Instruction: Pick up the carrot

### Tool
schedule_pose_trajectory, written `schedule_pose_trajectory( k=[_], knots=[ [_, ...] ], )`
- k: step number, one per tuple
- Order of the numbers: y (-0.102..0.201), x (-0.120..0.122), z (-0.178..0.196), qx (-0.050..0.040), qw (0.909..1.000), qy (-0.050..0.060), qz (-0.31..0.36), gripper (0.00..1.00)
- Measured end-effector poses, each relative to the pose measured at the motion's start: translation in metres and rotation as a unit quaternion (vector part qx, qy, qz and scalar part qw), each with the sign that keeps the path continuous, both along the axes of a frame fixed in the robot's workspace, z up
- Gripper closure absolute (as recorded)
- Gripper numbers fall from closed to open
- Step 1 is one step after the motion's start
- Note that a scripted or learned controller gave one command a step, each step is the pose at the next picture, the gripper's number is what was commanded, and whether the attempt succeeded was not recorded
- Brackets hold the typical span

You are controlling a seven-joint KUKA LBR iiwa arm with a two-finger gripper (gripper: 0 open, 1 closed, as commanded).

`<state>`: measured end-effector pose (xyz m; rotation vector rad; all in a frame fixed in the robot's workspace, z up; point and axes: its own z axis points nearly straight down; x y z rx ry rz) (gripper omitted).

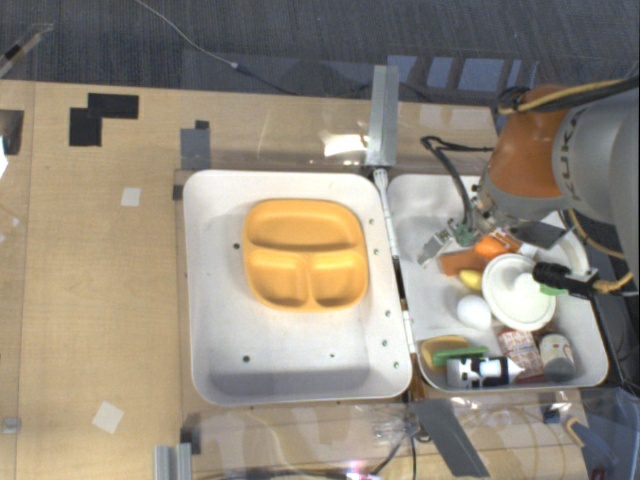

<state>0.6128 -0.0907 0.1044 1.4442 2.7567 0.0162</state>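
I am in the reaching step: my gripper (447,238) hangs low inside the right bin (432,313), just left of the carrot (470,258), which lies near the bin's middle, tucked against the upper left edge of the white cup (518,290). I cannot tell whether my fingers are spread or pressed together, since they show as a small blurred cluster, and nothing orange sits visibly between them, so I judge the carrot not yet grasped.

The next move calls for shifting toward the carrot and straddling it without knocking the white cup that crowds it.

Counted around the white cup: 1 carrot, 1 white egg-shaped thing (474,312) at its lower left, 1 small yellow piece (470,280) at its left, 1 dark bottle (478,370) below it, and 2 small packets or cans (538,351) below it toward the right. Far to its left, the left bin (215,348) holds 1 yellow divided tray (304,254). That makes 2 bins.
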Motion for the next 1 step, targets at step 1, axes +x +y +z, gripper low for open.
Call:
schedule_pose_trajectory(
  k=[1],
  knots=[
    [-0.0005, 0.0039, 0.0012, 0.0047, 0.9907, 0.011, -0.135, 0.00]
  ],
)
